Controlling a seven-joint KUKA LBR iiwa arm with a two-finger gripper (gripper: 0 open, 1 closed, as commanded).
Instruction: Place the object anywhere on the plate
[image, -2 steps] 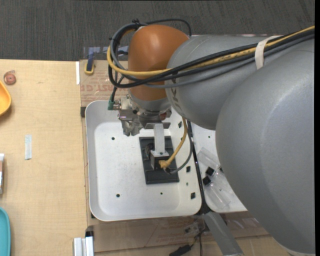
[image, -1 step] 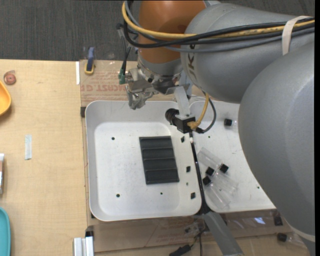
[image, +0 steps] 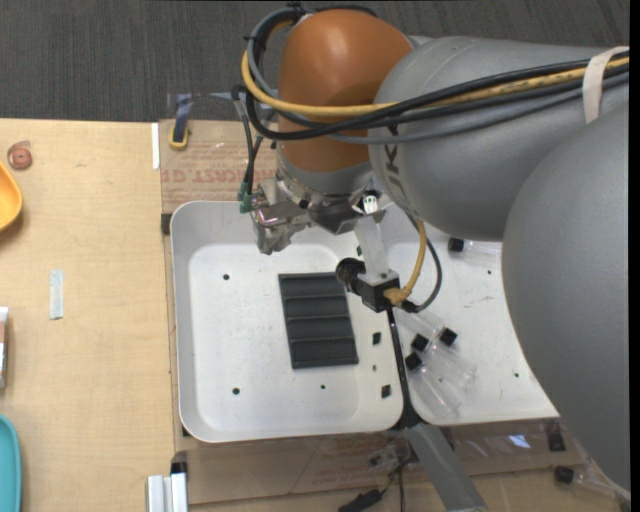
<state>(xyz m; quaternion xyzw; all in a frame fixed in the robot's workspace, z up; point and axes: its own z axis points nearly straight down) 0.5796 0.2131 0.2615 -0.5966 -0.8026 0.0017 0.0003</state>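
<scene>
Looking down at the left bin (image: 200, 400), one dark ribbed block (image: 318, 320) lies flat near its middle, long side running toward the camera, w/ three or four raised bars across its top. That block seems the likeliest object for the task, though no plate is plain from this angle, so the target can't be fixed. The pincer (image: 275, 235) hangs just behind the block's far end, under the orange wrist band (image: 335, 80), apart from the block and w/ nothing between its tips; whether it is spread or closed can't be told, as the metal parts blur together.

Handling, as a judgement: the block looks stiff and fairly light, prob. molded plastic or rubber, not fragile. The grooves btwn the bars give edges that should resist slip. Best hold is likely across the short width near the middle, tips on the two long sides, so it lifts level rather than tipping.

Counts: two white bins, one dark block in the left one, and approx. five or six small black bits scattered in the right bin (image: 480, 300), some beside clear plastic pieces (image: 445, 375) too faint to count. The tabletop (image: 80, 300) at left carries a few odd items at its edge.
</scene>
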